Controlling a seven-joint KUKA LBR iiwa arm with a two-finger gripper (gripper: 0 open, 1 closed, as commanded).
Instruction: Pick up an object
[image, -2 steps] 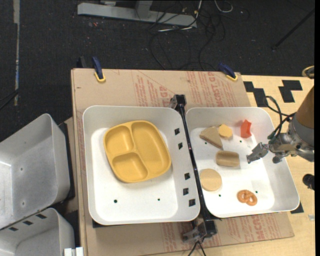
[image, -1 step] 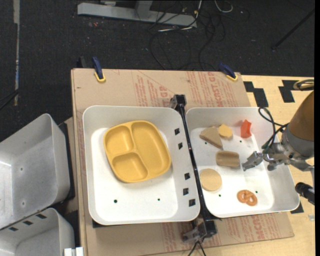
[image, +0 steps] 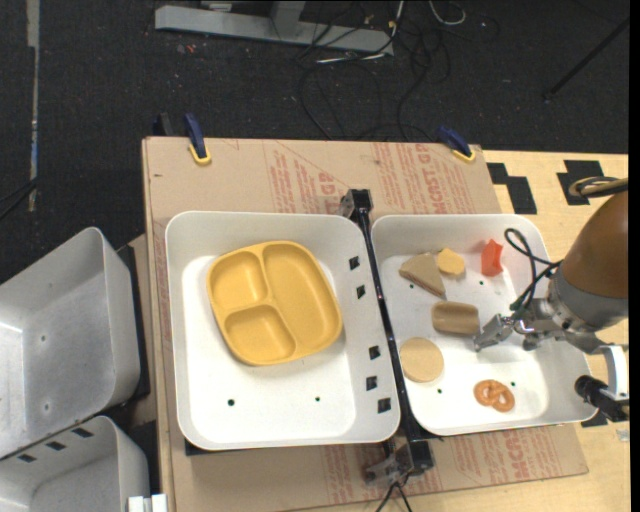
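Gripper (image: 492, 333) low over right bin (image: 530, 405), at 3 o'clock of scene, arm entering from right; finger spread impossible to tell, nothing visible between fingers. Tan block (image: 455, 318) just beside gripper tip at its 9 o'clock. Round tan disc (image: 421, 359) at 7 o'clock of block. Pretzel (image: 494, 395) at 6 o'clock of gripper. Tan wedge (image: 423, 273), yellow piece (image: 451, 262), red piece (image: 491, 257) toward bin's 12 o'clock. Left bin (image: 200, 405) carries yellow divided plate (image: 273, 300)
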